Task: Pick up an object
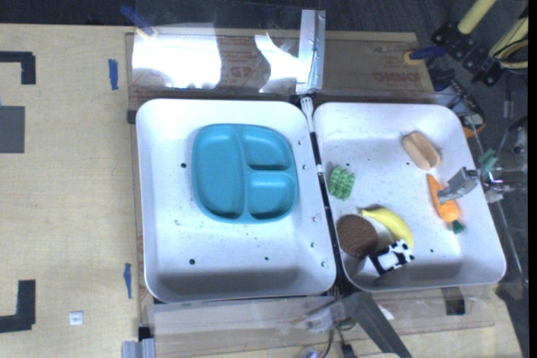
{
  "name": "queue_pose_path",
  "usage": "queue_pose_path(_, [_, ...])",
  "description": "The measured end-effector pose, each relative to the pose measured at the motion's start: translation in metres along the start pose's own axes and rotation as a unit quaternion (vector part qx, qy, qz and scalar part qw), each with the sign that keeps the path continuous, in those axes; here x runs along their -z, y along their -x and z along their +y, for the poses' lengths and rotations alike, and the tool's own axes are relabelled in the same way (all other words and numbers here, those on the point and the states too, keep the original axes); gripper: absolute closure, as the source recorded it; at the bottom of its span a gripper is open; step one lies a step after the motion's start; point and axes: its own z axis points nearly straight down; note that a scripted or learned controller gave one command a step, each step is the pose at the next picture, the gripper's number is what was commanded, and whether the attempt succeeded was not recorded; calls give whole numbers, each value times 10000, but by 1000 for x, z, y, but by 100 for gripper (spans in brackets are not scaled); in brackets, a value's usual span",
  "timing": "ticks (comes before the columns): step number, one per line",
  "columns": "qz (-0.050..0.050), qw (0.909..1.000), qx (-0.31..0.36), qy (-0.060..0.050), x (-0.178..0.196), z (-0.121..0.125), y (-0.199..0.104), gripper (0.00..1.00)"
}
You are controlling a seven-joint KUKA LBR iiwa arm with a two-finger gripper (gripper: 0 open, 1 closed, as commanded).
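camera view: we note two white bins side by side. the left bin (159, 247) holds a blue divided plate (245, 172). the right bin (482, 260) holds a bread roll (420, 150), carrot (445, 201), banana (390, 223), green object (341, 181), brown disc (357, 236) and a black-and-white toy (393, 256). the gripper (460, 180) sits at the carrot by the right rim; whether it grips we cannot tell. printing on the cardboard (377, 63) behind is unreadable.

We see a teal divided plate (245, 172), yellow banana (389, 223), orange carrot (444, 202), green knobbly toy (341, 181), brown disc (357, 236) and black-and-white toy (393, 256).
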Motion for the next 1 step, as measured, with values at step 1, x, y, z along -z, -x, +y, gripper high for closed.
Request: queue_pose_path(1, [0, 9998, 195, -17, -76, 48, 36, 0])
